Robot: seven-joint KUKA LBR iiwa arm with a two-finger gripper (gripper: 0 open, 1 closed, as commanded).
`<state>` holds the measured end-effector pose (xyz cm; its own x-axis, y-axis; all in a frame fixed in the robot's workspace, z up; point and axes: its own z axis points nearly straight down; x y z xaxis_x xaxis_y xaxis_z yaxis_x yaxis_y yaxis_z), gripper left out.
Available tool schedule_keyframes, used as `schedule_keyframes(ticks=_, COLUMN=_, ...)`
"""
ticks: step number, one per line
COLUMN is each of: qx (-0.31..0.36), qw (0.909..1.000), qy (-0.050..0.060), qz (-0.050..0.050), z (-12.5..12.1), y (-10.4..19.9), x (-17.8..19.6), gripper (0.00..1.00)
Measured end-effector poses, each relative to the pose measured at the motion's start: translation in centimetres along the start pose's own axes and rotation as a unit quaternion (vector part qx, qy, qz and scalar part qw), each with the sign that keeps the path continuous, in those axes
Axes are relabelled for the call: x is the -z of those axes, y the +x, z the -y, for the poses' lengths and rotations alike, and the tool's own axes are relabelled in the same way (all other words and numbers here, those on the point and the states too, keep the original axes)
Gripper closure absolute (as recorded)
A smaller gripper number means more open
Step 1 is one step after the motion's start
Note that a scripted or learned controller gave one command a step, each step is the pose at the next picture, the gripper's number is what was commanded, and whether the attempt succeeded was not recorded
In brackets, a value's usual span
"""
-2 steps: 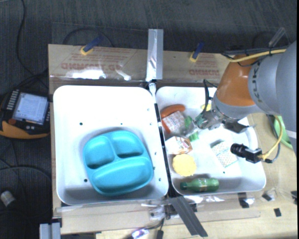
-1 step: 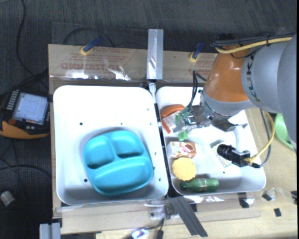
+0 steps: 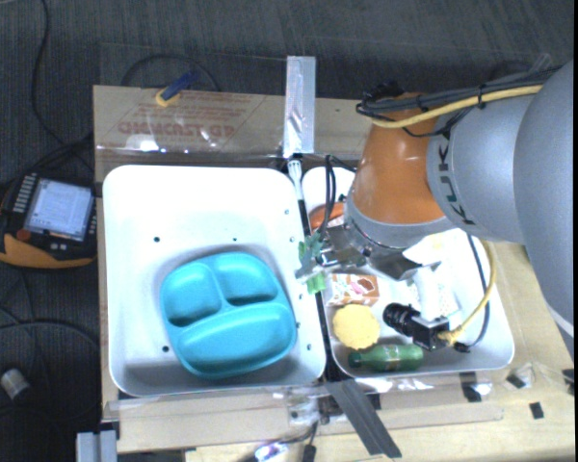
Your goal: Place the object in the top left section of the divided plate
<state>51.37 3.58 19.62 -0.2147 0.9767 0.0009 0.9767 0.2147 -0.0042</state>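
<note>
A blue divided plate (image 3: pixel 229 314) lies in the left white bin (image 3: pixel 144 210), with two small sections at its far side and one large section nearer me. My gripper (image 3: pixel 312 266) hangs low at the left edge of the right bin (image 3: pixel 496 340), against the wall between the bins. Its two green-tipped fingers (image 3: pixel 307 250) stand apart, open, with nothing visible between them. Just right of the gripper lies a small printed packet (image 3: pixel 354 288). A yellow round piece (image 3: pixel 355 326) and a green cucumber-like piece (image 3: pixel 386 357) lie closer to the front.
An orange object (image 3: pixel 319 217) peeks out beside the wrist at the right bin's far left. The bulky grey and orange arm (image 3: pixel 414 181) covers most of the right bin. A handheld device (image 3: pixel 53 215) lies on the floor left of the bench.
</note>
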Motion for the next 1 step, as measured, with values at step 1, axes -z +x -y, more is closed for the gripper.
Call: schedule_keyframes(ticks=1, qx=0.156, qw=0.9877, qy=0.0, qz=0.0, z=2.49, y=2.83, x=-1.38, gripper=1.0)
